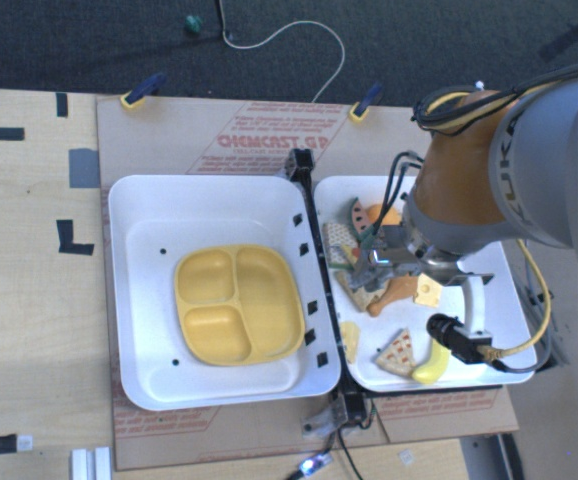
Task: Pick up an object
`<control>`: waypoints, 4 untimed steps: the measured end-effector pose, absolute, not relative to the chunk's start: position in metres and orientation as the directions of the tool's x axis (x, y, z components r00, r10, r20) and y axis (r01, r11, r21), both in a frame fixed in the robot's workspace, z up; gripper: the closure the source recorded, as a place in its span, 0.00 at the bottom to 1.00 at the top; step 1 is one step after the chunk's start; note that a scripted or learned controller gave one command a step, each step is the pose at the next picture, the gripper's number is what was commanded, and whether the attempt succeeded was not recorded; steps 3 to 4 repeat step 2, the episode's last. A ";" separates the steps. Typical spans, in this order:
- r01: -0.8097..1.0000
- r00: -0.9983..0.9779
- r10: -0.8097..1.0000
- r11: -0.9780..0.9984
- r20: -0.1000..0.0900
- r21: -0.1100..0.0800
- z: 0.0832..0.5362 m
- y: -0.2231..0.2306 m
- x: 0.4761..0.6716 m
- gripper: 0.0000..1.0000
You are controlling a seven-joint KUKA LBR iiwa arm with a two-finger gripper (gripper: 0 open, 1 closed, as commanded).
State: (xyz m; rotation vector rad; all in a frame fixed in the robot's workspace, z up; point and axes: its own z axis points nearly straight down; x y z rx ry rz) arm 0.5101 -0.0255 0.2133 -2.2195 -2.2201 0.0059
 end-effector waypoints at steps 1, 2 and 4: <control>1.000 -0.001 1.000 0.001 0.000 -0.003 0.215 -0.021 0.513 1.00; 1.000 -0.001 1.000 0.001 0.001 -0.003 0.220 -0.018 0.508 1.00; 1.000 -0.001 1.000 0.001 0.001 -0.003 0.220 -0.018 0.508 1.00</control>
